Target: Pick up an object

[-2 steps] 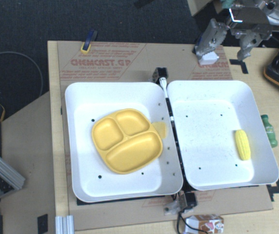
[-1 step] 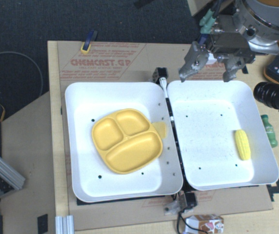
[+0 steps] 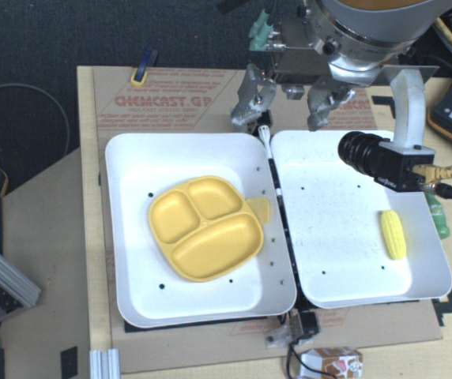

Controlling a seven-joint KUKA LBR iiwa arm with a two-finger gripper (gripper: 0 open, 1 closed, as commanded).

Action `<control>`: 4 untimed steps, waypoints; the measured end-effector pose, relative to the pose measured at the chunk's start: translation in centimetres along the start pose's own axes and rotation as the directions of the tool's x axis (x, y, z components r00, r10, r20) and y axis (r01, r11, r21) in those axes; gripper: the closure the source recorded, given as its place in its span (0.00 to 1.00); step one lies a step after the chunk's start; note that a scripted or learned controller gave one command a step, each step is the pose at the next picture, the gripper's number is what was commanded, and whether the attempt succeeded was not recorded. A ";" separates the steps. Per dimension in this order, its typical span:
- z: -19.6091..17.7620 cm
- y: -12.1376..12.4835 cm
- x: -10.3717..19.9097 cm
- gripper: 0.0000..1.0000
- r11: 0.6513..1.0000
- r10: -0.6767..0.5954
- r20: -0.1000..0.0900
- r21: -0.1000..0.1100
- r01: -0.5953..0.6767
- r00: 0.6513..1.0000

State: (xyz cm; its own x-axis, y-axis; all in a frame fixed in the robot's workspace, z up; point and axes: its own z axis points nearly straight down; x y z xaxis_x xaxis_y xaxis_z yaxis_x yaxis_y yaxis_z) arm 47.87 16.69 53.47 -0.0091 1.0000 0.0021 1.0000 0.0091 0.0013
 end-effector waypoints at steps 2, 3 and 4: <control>4.2 0.0 5.7 1.00 1.000 0.002 0.004 0.009 -0.002 1.000; 11.3 0.0 0.9 1.00 1.000 0.014 0.007 0.011 -0.014 1.000; 9.8 0.1 1.2 1.00 1.000 0.009 0.001 -0.001 -0.009 1.000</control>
State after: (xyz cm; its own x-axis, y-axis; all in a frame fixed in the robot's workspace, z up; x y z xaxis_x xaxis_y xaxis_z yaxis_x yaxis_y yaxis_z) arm 47.96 17.96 43.68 0.0004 1.0000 0.0014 1.0000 -0.0004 0.0024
